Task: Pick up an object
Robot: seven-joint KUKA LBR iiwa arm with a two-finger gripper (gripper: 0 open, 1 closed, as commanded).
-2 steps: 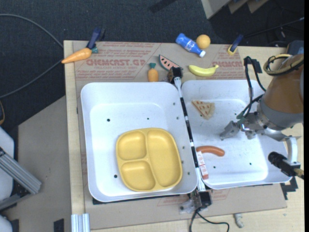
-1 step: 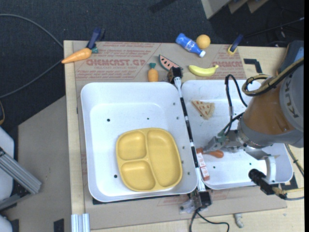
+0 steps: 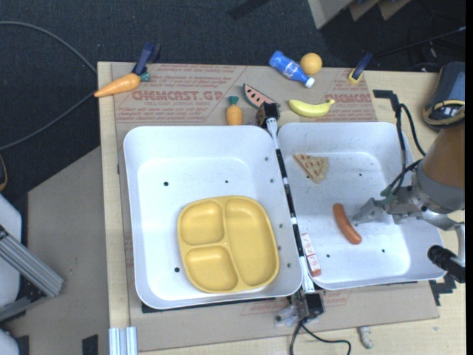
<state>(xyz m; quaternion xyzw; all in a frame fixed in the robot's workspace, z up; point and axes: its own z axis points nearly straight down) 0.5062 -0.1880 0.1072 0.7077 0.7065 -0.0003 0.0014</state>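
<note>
In the right-hand white bin (image 3: 384,261): small orange-red toy sausage (image 3: 346,223), lying loose just left of the hand (image 3: 367,214). Hand: low over the bin floor, nothing visibly gripped. Tan wedge of toy pizza (image 3: 312,166): beyond the hand, further left.

Both white bins (image 3: 148,161) look like smooth, slightly glossy plastic. The yellow divided plate (image 3: 228,242) has a matt plastic sheen. The bench top (image 3: 185,87) looks like printed cardboard.

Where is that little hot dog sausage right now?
The sausage lies in the right bin, below the pizza slice and just left of the gripper.
</note>
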